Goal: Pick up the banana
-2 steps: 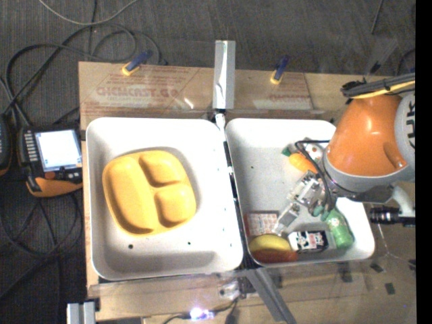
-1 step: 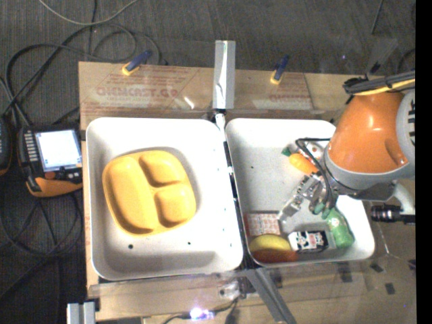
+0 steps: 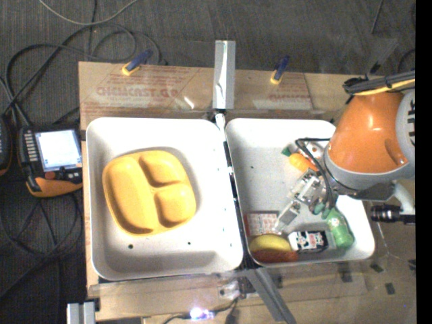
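Banana (image 3: 265, 241) lying at the near edge of the right bin (image 3: 256, 147), yellow, resting just above a red item (image 3: 275, 255) along the bin wall. Black-and-white carton (image 3: 309, 241) just right of the banana; green bottle (image 3: 339, 229) beyond that, in the near right corner. Small orange and green pieces (image 3: 297, 156) further back beside the arm. Jaws (image 3: 289, 214) lowered over the right bin, tip near a pinkish card (image 3: 260, 221), just above the banana and apart from it. State of jaws: cannot tell, too small and blurred. Nothing seen between them. Left bin (image 3: 101, 248) carrying a yellow divided tray (image 3: 150, 191). Both bins side by side on the desk (image 3: 169, 86).
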Controlling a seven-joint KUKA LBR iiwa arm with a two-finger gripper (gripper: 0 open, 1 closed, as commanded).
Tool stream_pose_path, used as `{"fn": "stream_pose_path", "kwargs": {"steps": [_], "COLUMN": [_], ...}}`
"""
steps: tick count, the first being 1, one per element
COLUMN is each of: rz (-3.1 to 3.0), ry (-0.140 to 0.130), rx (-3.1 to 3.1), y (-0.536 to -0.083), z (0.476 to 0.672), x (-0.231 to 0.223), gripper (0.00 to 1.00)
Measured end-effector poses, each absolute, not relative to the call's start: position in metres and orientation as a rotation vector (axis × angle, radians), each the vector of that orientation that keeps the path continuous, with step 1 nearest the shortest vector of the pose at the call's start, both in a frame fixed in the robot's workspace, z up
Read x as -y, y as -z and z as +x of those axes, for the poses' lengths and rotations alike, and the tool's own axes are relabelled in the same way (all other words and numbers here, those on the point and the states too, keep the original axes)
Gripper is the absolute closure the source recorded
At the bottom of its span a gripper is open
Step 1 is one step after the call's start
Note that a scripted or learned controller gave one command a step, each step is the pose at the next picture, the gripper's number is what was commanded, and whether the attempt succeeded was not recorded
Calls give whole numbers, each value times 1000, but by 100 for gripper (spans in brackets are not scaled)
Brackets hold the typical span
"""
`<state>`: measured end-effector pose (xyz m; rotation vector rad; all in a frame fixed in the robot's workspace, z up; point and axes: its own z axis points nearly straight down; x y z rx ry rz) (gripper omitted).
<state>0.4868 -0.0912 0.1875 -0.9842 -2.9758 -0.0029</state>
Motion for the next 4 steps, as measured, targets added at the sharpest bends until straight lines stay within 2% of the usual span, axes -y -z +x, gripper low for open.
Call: {"fn": "stream_pose_path", "kwargs": {"steps": [1, 2, 3, 4], "rz": [-978, -910, -438, -304], "ry": [0, -1, 0, -1], "rx": [2985, 3003, 3106, 3126], "y": [-259, -210, -181, -212], "z": [486, 485, 484, 486], "x": [111, 36, 8, 33], "gripper": [0, 0, 0, 0]}}
